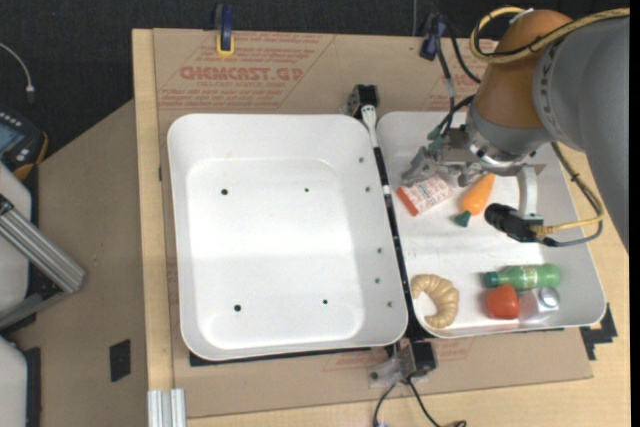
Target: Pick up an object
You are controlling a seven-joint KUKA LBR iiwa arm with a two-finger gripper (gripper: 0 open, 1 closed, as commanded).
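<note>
My gripper (441,165) hangs low over the far part of the right bin (580,245), under the grey arm with its orange band. Just below it lies a small white packet with a red end (424,195), close to or touching the gripper tip. An orange carrot with a green stub (476,196) lies right beside it, partly under the wrist. Nothing visibly sits in the gripper.
A croissant (437,299) lies at the right bin's near left corner. A green bottle (522,277), a red tomato (502,302) and a clear cup (541,303) cluster at the near right. The left bin (200,155) adjoins along a black divider.
</note>
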